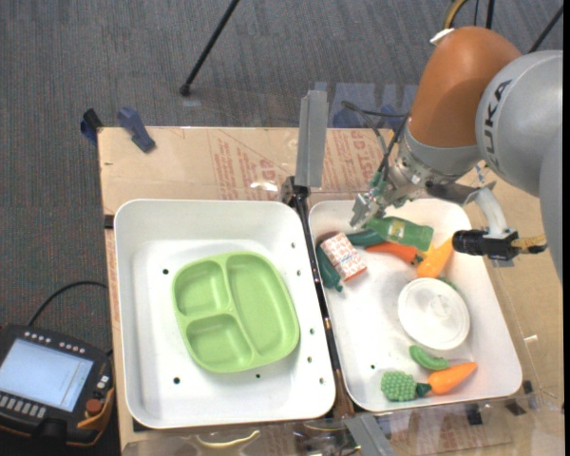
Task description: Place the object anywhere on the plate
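Observation:
A light green plate (236, 312) with three compartments lies in the left bin (133, 255). My gripper (369, 207) hangs over the back of the right bin (494, 340), just above a green bottle (399, 233) that lies on an orange carrot-like toy (397, 251). Beside them to the left sits a small red and white box (343, 256) leaning on a dark green piece (328, 270). Nothing shows between the fingers; their state is hard to read from this angle.
Also in the right bin are a white round lid (434, 313), an orange piece (436, 257), a green pod (427, 358), a carrot (451, 377) and a green bumpy toy (396, 386). A metal post (311, 145) stands behind the bins. A teach pendant (43, 383) lies at lower left.

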`<state>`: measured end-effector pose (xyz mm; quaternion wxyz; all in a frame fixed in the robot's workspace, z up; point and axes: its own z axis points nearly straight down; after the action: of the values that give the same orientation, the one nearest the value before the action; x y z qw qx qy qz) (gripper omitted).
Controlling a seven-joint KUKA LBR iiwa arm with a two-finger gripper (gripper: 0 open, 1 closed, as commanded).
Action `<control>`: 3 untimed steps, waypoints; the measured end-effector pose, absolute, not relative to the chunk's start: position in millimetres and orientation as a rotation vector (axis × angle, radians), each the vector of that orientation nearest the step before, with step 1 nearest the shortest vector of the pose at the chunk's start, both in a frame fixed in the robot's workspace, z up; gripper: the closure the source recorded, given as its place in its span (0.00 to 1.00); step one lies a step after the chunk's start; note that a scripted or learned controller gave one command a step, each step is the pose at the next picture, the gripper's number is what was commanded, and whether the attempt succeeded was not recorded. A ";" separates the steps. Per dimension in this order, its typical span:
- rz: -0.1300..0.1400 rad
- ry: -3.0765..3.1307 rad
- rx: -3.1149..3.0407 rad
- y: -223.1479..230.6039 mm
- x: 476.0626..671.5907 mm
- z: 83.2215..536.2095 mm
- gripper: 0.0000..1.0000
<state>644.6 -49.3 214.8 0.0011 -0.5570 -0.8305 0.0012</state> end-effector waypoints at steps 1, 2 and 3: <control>-0.001 -2.725 -1.563 7.3 600.2 247.3 1.00; 0.005 -2.763 -1.479 100.8 518.8 221.7 1.00; 0.001 -2.777 -1.465 132.1 560.0 240.8 1.00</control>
<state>560.0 132.1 240.8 0.0008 -0.4665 -0.8845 0.0004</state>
